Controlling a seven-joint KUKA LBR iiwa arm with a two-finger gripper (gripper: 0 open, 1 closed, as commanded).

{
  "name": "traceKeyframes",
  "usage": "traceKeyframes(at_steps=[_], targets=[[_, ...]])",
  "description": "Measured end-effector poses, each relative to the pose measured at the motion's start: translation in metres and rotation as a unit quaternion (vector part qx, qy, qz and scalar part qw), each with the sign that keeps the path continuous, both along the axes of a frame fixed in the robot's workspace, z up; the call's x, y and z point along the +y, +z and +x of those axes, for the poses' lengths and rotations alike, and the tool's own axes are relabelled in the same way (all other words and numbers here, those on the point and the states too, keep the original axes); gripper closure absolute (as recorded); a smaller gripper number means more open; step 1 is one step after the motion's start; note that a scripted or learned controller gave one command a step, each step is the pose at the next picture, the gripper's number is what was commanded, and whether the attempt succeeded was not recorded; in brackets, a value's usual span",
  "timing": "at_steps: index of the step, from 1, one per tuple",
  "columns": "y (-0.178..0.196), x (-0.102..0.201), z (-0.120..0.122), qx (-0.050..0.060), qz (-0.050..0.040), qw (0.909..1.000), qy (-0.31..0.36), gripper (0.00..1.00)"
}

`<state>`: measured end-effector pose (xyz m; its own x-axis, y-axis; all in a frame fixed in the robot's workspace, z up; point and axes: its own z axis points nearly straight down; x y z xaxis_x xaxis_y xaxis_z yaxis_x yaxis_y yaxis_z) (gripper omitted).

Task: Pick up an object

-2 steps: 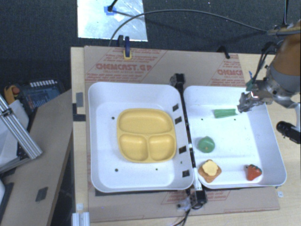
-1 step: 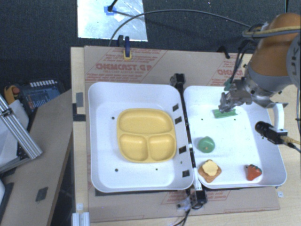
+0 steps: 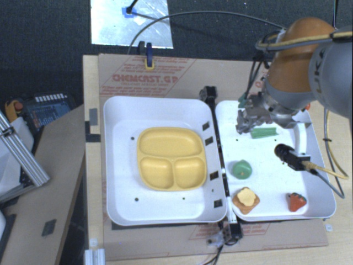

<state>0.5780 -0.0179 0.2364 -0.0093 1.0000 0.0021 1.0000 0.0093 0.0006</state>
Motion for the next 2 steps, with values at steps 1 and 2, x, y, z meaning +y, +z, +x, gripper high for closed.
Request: traceKeyframes(at_steps=[1,2], targets=[[0.005,0.061,-0.004,-0.001,0.0003,1.0000,0.001,1.00],[0.007,0.118,0.001,-0.001,0.0000,1.0000,0.000,1.00]])
